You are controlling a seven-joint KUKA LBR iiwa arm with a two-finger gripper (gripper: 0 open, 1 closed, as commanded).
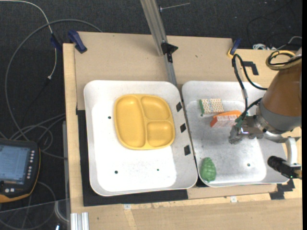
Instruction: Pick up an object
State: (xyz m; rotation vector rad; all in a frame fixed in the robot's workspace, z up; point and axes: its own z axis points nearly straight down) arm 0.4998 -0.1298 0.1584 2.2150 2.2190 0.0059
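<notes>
Gripper just beside orange box

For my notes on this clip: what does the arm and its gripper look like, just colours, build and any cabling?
The arm comes in from the right as a rounded orange band over a grey wrist section. Below it sits a small metallic grey gripper with dark parts. Black and yellow cables loop along the arm from the bench's far right corner.

This is a robotics lab. A plywood bench stands on dark carpet strewn with loose cables, and a handheld control screen lies on the floor at the left. Blue clamps grip the bench corners, and a metal rail rises over it.
</notes>
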